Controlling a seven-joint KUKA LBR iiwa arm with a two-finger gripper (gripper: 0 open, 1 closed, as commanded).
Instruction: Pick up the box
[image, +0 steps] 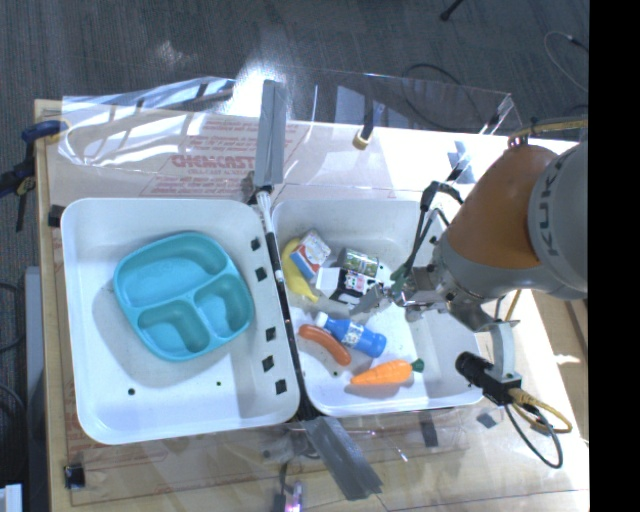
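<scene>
Right bin (440, 395): box (353, 275) long axis diagonal, beside claw (385, 295).

Blue divided plate (183, 295); carrot (382, 375), perhaps sausage (325, 344), apart.

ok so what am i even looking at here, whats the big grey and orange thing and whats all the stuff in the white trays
This is one picture from a camera fixed above a workbench, looking down at a slant. The big grey machine with the orange band is a robot arm reaching in from the picture's right. At its tip is a two-finger gripper, a simple claw for grasping.

The bench carries two shallow white bins. The left bin holds a light blue plastic plate with three compartments. The right bin holds small items: a yellow banana-like toy, a small dark printed box, a blue bottle with a white cap, a red sausage-shaped toy and an orange toy carrot.

The gripper sits low beside the box. I cannot tell whether it holds anything.
</scene>
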